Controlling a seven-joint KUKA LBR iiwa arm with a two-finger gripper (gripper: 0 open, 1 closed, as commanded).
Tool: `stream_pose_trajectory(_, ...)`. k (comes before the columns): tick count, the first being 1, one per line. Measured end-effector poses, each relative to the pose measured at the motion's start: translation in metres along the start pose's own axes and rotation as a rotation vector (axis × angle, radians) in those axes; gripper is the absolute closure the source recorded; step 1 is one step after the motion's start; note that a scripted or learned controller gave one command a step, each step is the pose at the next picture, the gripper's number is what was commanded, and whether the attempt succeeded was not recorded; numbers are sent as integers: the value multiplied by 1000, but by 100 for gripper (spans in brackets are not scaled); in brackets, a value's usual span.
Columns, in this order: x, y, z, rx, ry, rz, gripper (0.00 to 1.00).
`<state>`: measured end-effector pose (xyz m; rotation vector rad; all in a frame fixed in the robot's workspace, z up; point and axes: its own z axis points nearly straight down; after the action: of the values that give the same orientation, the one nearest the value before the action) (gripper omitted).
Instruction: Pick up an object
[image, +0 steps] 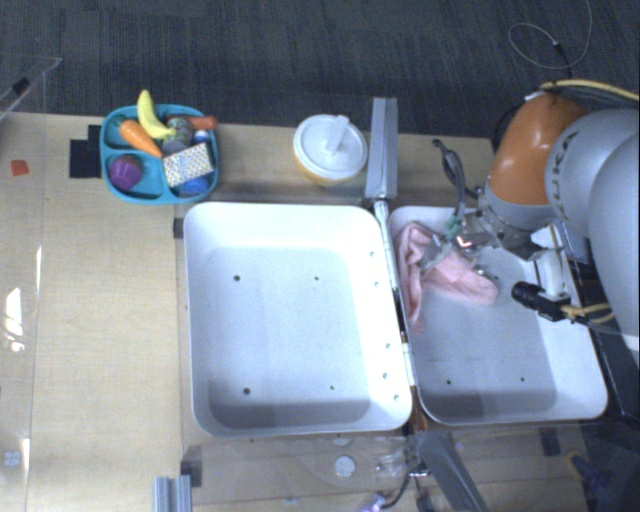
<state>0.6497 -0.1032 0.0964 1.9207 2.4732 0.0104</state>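
— What sits on the wooden table (90, 300)?

— A big white plastic bin (290, 320), then a second white bin (520, 380) with a soft pink crumpled cloth (440, 270) at its top left.

— And the robot's hand (455, 238)?

— It sits on the cloth. Spread or pinching, nobody can tell. It should pinch a thick fold, then lift slowly.

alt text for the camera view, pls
The gripper is down on a crumpled pink cloth at the back-left of the right bin. Behind the left bin sit a blue toy-food tray and a lidded cup.
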Motion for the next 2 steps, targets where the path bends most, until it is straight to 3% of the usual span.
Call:
stream_pose_trajectory(1,8,-9,-128,3,1,-88,0)
stream_pose_trajectory(2,-60,1,0,4,2,-118,0)
